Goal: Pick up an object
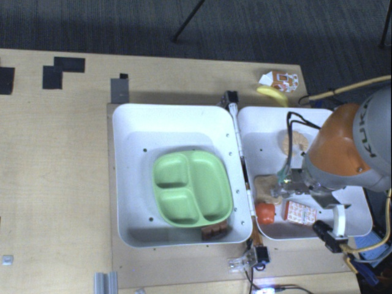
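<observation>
My gripper (283,190) hangs low over the near part of the right bin (260,141), reaching in from the right under the orange wrist band (337,149). Just below it lie a small red-orange round object (265,214) and a red-and-white patterned carton (301,213). A flat brown piece (262,185) lies right beside the gripper on its left. Farther back in the same bin rests a tan round object (296,141), partly behind a black cable.
The left bin (131,164) holds a green divided plate (192,187) and a small brown object (214,231) at its near edge. A yellow banana toy (272,92) and a small packet (283,80) lie on the bench behind the right bin.
</observation>
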`<control>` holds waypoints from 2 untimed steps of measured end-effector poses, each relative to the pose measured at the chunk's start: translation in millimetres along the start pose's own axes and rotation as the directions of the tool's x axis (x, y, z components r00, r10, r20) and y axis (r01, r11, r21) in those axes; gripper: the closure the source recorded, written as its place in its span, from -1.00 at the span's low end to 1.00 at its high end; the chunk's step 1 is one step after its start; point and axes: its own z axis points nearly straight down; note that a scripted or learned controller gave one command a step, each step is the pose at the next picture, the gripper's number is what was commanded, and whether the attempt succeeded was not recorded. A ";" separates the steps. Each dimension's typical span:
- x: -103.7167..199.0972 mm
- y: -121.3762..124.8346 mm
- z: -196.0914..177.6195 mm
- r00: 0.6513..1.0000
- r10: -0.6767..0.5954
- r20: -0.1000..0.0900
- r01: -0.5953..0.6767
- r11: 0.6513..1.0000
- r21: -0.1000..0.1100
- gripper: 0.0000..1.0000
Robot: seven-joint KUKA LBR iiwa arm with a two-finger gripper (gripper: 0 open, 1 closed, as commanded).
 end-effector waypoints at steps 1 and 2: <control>0.3 -0.6 0.7 1.000 -0.001 0.000 0.001 1.000 0.002 -1.00; 1.1 1.5 -10.1 1.000 -0.003 -0.001 0.003 1.000 -0.002 1.00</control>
